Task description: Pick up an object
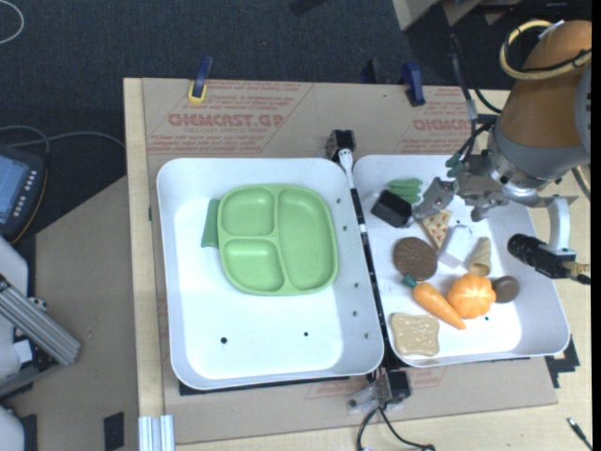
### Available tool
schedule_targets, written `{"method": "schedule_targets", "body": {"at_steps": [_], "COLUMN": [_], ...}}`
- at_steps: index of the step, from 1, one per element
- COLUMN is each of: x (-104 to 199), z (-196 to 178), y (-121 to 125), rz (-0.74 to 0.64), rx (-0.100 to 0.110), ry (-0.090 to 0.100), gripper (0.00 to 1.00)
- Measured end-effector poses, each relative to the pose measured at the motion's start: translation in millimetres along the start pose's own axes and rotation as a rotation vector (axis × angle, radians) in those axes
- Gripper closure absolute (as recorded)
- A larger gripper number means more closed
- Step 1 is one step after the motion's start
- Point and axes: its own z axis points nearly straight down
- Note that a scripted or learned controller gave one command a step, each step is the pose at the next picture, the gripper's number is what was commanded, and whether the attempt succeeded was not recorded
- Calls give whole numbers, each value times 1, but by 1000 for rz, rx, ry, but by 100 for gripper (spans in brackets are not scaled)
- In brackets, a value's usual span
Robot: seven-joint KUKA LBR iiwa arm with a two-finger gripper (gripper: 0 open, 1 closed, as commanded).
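Bread slice [415, 334], right bin [545, 332], board [225, 118] printed "CHEMCAST"

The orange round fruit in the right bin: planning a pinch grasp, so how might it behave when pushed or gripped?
The orange fruit looks round and smooth, so it would probably roll when nudged. The carrot beside it may block rolling leftward. Likely rigid.

A brown bench board [282, 111] with red lettering fills the middle of the frame. At its upper edge sit a yellow clamp [198, 86] and a blue clamp [412, 83]. A dark screen device [17, 193] shows at the left edge, over dark carpet [141, 17].
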Motion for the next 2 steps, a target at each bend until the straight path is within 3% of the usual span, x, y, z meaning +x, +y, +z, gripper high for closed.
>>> {"method": "schedule_targets", "body": {"at_steps": [1, 2], "x": [0, -7], "z": [-7, 45], "y": [3, 10], "rz": [-2, -2], "rx": [-13, -8], "ry": [-2, -1], "gripper": [0, 0]}}
